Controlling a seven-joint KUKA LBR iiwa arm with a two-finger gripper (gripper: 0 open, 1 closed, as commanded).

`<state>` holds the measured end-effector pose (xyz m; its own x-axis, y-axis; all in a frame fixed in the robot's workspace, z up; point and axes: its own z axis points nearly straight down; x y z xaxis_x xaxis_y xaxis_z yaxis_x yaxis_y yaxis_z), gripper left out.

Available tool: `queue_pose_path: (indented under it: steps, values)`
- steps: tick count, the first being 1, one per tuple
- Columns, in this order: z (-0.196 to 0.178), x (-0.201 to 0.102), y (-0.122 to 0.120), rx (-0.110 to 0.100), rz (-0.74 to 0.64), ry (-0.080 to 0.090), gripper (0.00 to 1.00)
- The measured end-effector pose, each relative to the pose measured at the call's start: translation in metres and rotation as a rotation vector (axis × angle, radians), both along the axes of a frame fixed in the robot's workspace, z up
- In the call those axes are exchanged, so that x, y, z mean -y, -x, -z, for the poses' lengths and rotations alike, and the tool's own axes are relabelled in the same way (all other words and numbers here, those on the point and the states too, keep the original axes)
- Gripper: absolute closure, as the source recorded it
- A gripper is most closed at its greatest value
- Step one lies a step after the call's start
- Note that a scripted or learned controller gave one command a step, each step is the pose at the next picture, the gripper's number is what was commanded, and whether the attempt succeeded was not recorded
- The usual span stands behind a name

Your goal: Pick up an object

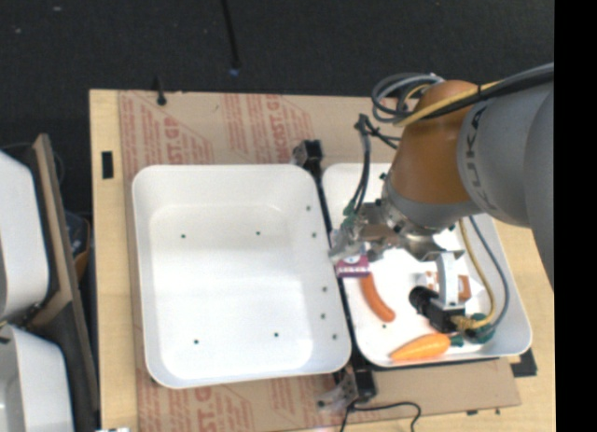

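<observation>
Gripper [353, 251] sat low in the right bin [511, 323], tight against its left wall. The wrist blocked the view, so couldn't tell if it was open or closed, or gripping anything. A small purple item [353, 271] lay right at its tip by that left edge, and was the likely target given the pose. A red sausage-shaped piece [378, 300] lay just beside it, toward the bin's centre. A carrot [420, 348] lay along the near edge, apart from both. Being that close to the wall risked clipping the rim shared with the left bin [233, 271].
</observation>
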<state>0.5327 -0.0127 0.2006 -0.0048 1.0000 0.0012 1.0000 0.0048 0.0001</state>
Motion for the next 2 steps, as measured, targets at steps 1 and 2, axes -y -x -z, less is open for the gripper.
queue_pose_path:
  steps: [1,2]
  values:
    - [-0.008,-0.067,0.025,0.001,0.002,0.0,1.0]
    - [0.0,-0.08,0.035,0.0,-0.068,0.001,1.0]
